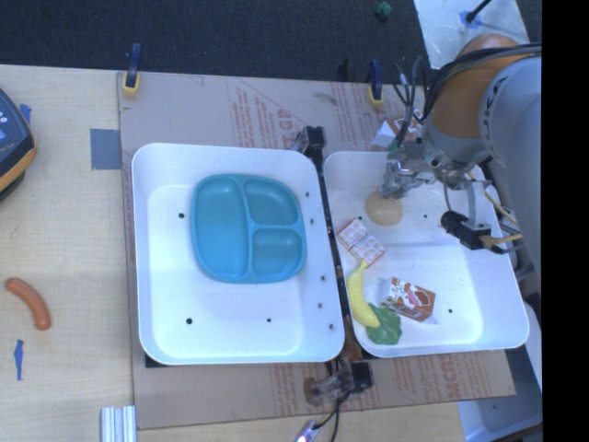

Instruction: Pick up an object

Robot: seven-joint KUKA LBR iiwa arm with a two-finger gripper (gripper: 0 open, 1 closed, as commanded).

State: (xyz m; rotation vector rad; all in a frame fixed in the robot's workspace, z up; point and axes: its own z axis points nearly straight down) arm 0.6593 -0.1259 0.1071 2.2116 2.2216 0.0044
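Two shallow white bins are seen side by side on a cardboard-covered bench; the left bin [161,274] is occupied by a blue divided plate [248,227], laid flat toward its upper middle; the right bin [479,293] is reached into by the grey arm [502,99] from the right, its orange band being visible above the wrist. The gripper [398,184] is lowered over the upper left part of the right bin, directly above a round beige ball [385,210], which is touched or nearly touched by the fingertips; whether the gripper is released or clenched cannot be told from this angle, and the ball is not seen between the fingers. Below the ball, near the bin's left wall, a small red-and-white checked packet [360,241] is found; just below it a yellow banana [360,297] is laid, its lower end touching a green leafy toy [386,327]; a red and white snack packet [409,299] is placed just right of the banana. Outside the bins, on the bench at far left, a sausage [29,303] is seen; a dark device [13,141] is partly cut off at the left edge.
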